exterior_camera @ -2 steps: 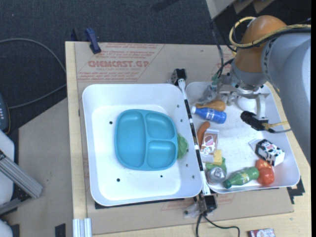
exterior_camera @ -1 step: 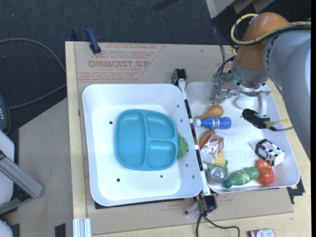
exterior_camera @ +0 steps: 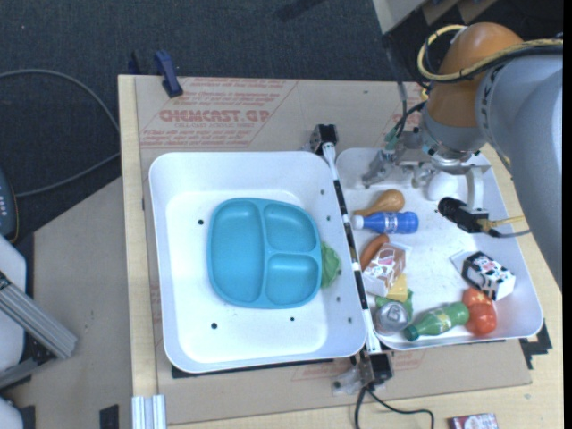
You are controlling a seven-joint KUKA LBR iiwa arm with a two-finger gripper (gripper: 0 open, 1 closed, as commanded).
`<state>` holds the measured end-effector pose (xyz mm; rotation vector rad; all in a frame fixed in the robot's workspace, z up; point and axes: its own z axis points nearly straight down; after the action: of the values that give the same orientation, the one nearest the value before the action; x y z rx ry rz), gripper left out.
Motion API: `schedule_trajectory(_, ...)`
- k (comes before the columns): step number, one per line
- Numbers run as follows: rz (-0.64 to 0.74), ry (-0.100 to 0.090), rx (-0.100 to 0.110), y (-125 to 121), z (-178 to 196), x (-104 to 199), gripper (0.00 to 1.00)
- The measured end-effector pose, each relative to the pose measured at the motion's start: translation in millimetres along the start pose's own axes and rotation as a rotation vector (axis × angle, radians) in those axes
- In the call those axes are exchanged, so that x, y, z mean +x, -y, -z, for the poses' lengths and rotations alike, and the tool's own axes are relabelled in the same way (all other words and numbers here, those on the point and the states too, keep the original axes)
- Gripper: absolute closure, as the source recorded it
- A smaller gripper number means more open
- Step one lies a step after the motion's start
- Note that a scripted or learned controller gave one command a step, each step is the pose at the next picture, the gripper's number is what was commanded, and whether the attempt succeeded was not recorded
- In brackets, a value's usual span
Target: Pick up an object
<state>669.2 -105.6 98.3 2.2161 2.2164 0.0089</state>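
From my screen the pickup has not happened yet. The claw [exterior_camera: 399, 164] sits low at the far end of the right bin [exterior_camera: 527, 307], over bare white floor near the back wall, and I see nothing caught in it. I cannot tell whether it is spread or pressed together; the wrist hides too much of it.

The nearest candidate is the drumstick [exterior_camera: 382, 202], lying just in front of the claw, with the blue bottle [exterior_camera: 396, 223] right beside it. Further forward in the same bin lie a small carton [exterior_camera: 384, 269], a green bottle [exterior_camera: 438, 321], a tomato [exterior_camera: 481, 316] and a black-and-white box [exterior_camera: 488, 275]. All of them rest on the bin floor.

The left bin [exterior_camera: 179, 311] holds 1 blue divided plate [exterior_camera: 264, 251].

By my reckoning the whole grasp is left: line up over 1 item, close on it, lift it.
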Motion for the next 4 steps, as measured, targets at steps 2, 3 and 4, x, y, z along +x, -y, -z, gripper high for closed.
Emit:
schedule_trajectory(2, 0.0, 0.0, 0.007, 2.5, -13.2, 4.0, 0.0)
schedule_trajectory(3, -0.001, -0.002, 0.011, 34.3, -13.4, 13.3, 0.0)
schedule_trajectory(4, -0.002, -0.002, 0.009, 33.6, -3.1, 13.5, 1.0)
